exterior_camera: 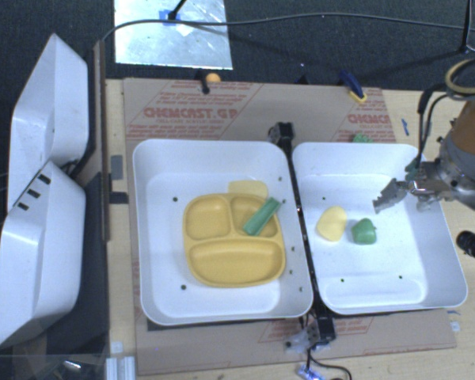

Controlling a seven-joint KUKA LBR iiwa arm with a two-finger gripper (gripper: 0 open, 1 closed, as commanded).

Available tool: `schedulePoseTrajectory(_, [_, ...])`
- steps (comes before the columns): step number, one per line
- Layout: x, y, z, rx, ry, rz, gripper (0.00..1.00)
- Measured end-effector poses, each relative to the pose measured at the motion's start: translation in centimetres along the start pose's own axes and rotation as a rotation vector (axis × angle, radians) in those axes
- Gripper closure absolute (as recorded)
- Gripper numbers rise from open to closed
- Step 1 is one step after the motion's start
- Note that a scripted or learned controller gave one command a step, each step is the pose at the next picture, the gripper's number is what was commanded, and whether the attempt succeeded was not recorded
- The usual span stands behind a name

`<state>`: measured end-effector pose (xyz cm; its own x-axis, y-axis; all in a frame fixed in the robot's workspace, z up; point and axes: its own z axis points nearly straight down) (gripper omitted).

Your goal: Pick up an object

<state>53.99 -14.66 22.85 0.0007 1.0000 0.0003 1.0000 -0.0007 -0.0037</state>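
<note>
In the right bin (427,287) lie a pale yellow lump (331,223) and, just to its right, a small green object (365,231). My gripper (385,199) hangs over the same bin, up and to the right of the green object and apart from both pieces. Nothing shows in it. The arm's grey wrist with its orange band (469,137) comes in from the right edge.
The left bin (162,291) holds a yellow divided tray (222,252) with a green stick (261,216) lying across its upper right compartment and a pale yellow piece (248,188) behind it. A black clamp (281,131) sits between the bins at the back.
</note>
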Motion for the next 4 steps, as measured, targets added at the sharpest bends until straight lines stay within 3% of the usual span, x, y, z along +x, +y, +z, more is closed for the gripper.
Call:
schedulePoseTrajectory(1, [0.0,0.1,-0.2,-0.004,-0.001,-0.001,0.00])
schedulePoseTrajectory(3, [-0.5,0.0,12.1,0.001,0.001,0.000,0.00])
schedulePoseTrajectory(4, [-0.5,0.0,14.5,-0.003,0.000,-0.001,0.00])
